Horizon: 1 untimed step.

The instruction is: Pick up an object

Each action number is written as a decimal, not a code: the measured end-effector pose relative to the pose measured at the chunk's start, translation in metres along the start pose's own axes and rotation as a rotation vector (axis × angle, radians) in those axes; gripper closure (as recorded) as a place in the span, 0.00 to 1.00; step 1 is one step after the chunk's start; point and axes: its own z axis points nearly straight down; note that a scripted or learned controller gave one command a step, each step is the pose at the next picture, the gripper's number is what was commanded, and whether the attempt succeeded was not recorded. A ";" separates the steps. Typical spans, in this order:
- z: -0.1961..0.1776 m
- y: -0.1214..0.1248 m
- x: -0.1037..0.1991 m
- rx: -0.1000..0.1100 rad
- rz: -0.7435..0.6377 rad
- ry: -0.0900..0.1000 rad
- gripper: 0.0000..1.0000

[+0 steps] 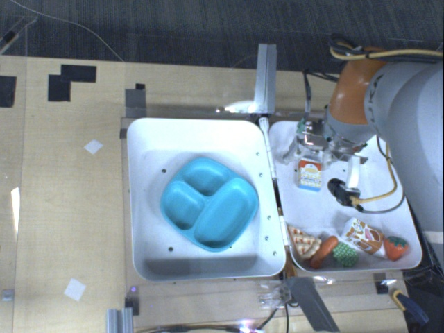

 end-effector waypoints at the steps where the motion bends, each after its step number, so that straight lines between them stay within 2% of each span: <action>1: 0.004 -0.029 -0.022 -0.004 -0.040 -0.001 0.00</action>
